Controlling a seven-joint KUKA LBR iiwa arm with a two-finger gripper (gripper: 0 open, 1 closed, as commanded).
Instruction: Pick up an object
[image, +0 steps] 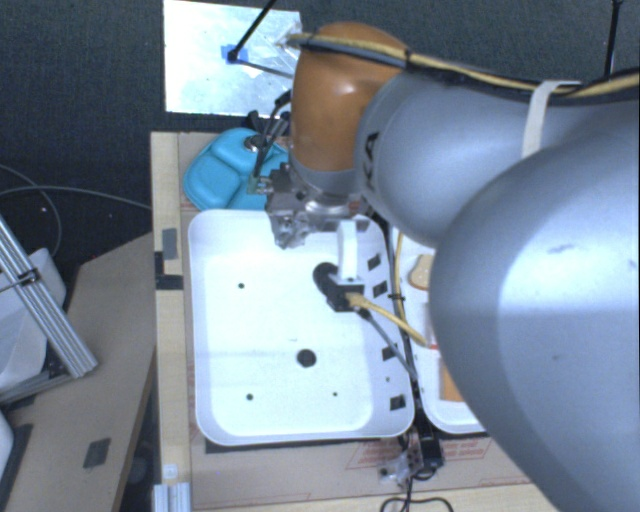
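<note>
My gripper (287, 231) hangs below the orange wrist band, over the far edge of the left white bin (215, 330). Its metal tip is small and partly shadowed. A small dark round thing (306, 358) lies on the floor of the left bin, well in front of the gripper. In the right bin, a tan object (424, 270) and an orange one (452, 386) peek out from under the arm. The grey arm hides most of that bin.
A blue plastic object (222, 167) lies behind the left bin, just left of the gripper. A black fitting and yellow cable (385, 313) hang from the wrist over the divide between the bins. A metal frame (40, 320) stands at far left.
</note>
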